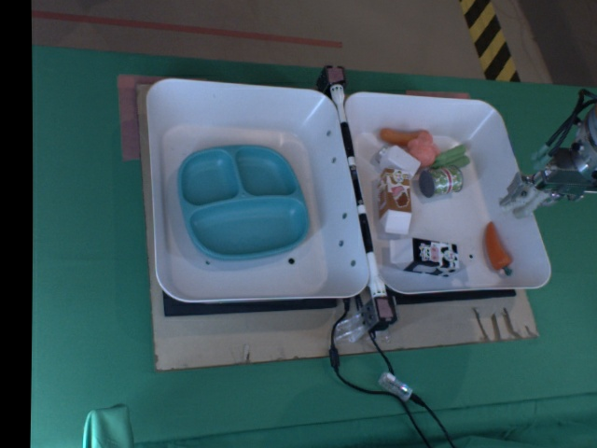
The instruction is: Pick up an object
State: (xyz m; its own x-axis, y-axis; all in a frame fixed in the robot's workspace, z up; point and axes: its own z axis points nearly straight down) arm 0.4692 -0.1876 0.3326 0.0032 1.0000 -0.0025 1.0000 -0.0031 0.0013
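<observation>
White plastic bins, two, side by side on a green-covered worktop (84, 250), over a cardboard sheet (252, 343). Left bin (159, 110): one blue divided plate (242, 201), centred, with bare floor all round it. Right bin (494, 124): things crowded toward its left and far side. Far side: orange-pink lump (422, 145) with a green pod (452, 157) beside it. Below those: small can (440, 182) on its side, just beside a brown-and-white carton (395, 194). Near edge: black-and-white carton (437, 255), lying flat. Right side: carrot (496, 247), alone, near the right wall, well apart from the rest; open floor between it and the can. Divider: a rod (354, 194) runs between the bins, cables (392, 385) trailing off its near end. Pincer (524, 201): hangs over the right bin's right rim, above the carrot, fingers spread apart, nothing between them.
</observation>
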